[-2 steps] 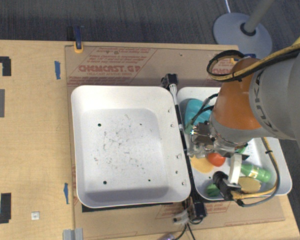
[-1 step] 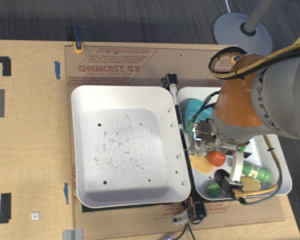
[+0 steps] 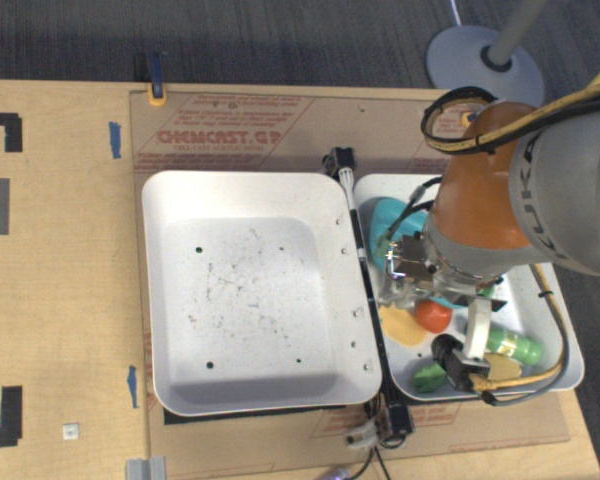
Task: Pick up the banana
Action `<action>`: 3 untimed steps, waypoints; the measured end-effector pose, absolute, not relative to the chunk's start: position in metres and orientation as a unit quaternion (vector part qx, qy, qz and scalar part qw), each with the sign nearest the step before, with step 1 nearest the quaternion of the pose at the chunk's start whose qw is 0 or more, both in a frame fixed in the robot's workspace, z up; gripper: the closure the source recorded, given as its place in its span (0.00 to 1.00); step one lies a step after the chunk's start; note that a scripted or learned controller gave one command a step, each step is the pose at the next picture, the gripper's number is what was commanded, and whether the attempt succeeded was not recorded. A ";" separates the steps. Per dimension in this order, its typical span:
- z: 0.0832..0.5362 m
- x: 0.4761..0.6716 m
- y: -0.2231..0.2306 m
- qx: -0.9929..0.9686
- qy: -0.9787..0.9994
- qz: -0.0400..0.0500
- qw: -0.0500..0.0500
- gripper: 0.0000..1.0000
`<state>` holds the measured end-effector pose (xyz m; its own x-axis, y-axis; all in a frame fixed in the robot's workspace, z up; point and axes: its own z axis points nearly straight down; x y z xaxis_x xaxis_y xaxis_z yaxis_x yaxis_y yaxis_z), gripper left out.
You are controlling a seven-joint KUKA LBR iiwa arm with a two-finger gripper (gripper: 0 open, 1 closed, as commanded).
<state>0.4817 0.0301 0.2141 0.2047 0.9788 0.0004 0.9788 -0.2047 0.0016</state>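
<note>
Camera view: the grey arm's two-finger gripper [image 3: 420, 286] hangs low in the right white bin [image 3: 568, 353]; its grip state, I cannot tell. The soft yellow banana [image 3: 402, 326] lies at its six o'clock, seemingly not yet lifted. The pick remains ahead.

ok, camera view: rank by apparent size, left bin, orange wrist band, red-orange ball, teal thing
1. left bin
2. orange wrist band, though it sits nearer the camera, which inflates it
3. teal thing, partly hidden by the arm
4. red-orange ball
</note>
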 end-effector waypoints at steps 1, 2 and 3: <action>0.224 0.483 0.031 0.775 0.632 0.001 0.001 1.00; 0.234 0.483 0.031 0.775 0.632 0.001 0.002 1.00; 0.133 0.492 0.098 0.749 0.662 -0.001 -0.001 1.00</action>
<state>0.4916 0.0982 0.1329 0.1235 0.9923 0.0000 0.9923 -0.1235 -0.0036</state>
